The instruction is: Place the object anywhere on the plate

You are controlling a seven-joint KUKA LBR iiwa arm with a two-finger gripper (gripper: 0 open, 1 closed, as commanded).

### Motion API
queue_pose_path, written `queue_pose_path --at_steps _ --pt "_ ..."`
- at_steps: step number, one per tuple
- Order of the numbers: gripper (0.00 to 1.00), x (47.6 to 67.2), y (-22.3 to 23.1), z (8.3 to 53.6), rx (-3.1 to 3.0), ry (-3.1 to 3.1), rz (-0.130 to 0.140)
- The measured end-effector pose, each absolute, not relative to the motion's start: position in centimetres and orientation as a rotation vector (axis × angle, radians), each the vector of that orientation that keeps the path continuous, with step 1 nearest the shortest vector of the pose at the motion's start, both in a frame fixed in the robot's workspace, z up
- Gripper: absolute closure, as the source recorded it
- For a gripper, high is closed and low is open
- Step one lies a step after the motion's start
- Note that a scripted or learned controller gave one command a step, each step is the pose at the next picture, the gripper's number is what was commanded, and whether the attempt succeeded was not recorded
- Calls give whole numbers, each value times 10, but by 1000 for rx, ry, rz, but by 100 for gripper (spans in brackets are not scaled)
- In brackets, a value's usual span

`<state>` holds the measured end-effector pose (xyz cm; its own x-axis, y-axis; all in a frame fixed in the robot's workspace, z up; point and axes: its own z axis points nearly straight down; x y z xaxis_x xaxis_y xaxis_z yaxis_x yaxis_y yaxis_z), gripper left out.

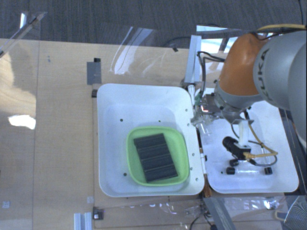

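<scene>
the grey arm (pixel 283 66) with its orange band (pixel 242 63) bulks largest, at the upper right of the frame; below it the fingers (pixel 205 122) hang at the left edge of the right bin (pixel 283 176), just beside the wall it shares with the left bin (pixel 115 128); whether the fingers are open or closed i cannot tell, the wrist shadows them and they blur against the white; nothing shows between them.

the risks, as i judge them: the fingers sit so near the shared wall that a low sweep toward the left of the frame could clip it and jolt both bins; a jolt could slide the green plate (pixel 132 147), which lies loose in the lower middle of the left bin; a fresh descent onto the plate could also drag the dark ridged block (pixel 154 157) off it, and the block's lower end reaches close to the plate's rim, so there is little margin on that side.

the block lies flat on the plate, slanted a little, wholly inside the rim as far as i can see; it is to the left of and below the fingers in the frame, apart from them, with the plate's right rim and the bin wall between; by that lie the placing looks done; around the bins the pale desk (pixel 53 128) spreads to the left of the frame.
</scene>
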<state>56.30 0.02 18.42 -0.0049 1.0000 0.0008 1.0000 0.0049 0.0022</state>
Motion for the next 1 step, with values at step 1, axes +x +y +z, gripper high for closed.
queue_pose_path --at_steps 1 --pt "100 559 42 184 1977 2439 5"
